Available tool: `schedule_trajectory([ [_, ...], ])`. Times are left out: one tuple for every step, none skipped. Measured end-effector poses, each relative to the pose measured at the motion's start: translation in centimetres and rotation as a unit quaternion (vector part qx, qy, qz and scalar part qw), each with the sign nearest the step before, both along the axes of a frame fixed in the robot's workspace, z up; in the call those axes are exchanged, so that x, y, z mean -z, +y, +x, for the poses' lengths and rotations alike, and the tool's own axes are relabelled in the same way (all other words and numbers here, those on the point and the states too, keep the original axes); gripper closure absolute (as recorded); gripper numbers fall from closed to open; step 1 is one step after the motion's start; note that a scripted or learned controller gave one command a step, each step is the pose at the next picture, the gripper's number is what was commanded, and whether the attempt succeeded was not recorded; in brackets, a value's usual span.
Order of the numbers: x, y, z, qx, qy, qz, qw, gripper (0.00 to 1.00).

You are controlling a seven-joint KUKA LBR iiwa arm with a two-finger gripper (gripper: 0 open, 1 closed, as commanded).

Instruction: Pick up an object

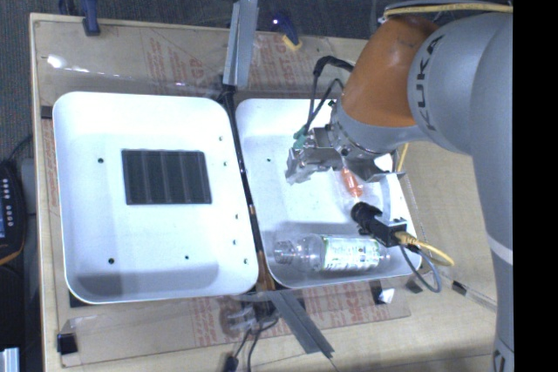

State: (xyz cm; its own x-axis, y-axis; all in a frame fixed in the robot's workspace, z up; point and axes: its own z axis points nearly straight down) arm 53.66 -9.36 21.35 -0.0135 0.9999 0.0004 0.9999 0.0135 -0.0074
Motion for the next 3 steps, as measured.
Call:
schedule_trajectory([
  [0.0,0.0,0.0,0.0,0.0,-0.0002,1.0,0.0],
  [2.2,2.0,0.0,0.022,-0.002,-0.0001,0.9998,0.0],
  [0.1,-2.8,-4.9,0.047,-0.002,-0.0002,0.9989,0.0],
])
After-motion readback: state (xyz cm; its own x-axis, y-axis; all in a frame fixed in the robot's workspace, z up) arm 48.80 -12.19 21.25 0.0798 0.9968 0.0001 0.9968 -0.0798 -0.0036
